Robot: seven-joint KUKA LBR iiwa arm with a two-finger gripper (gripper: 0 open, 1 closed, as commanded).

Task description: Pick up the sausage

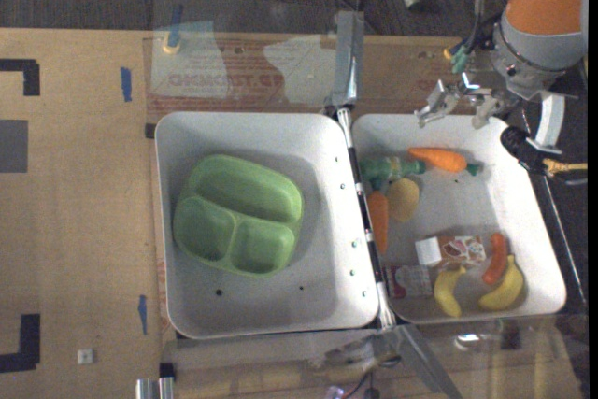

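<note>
Poised over the far rim of the right bin point(547, 243), the claw point(460, 107) of a grey arm point(547, 9) with an orange band, fingers spread wide, nothing between them. Well below the claw and a little toward the arm's side, near the bin's near corner, the sausage point(495, 259), small, red-orange, lying nearly upright against the white floor. Touching the sausage on its near side, a yellow banana point(505, 290); just beside that, further from the arm, a second, smaller banana point(447, 289). Between the sausage and the bin's middle, a white and red packet point(455, 249), with another red packet point(407, 279) lower down by the divider. Just beneath the claw, close to the bin's far wall, an orange carrot point(439, 160) lying crosswise, green tip pointing toward the arm. Down and away from the claw, along the divider, a green toy vegetable point(385, 169), a second carrot point(377, 220) lying lengthwise, and a pale yellow round piece point(404, 198). Far across from the claw, in the left bin point(177, 140), a green divided plate point(238, 214) with three compartments, tilted slightly. Under both bins, a cardboard-covered bench point(70, 229) marked with blue tape point(125, 85)
</note>
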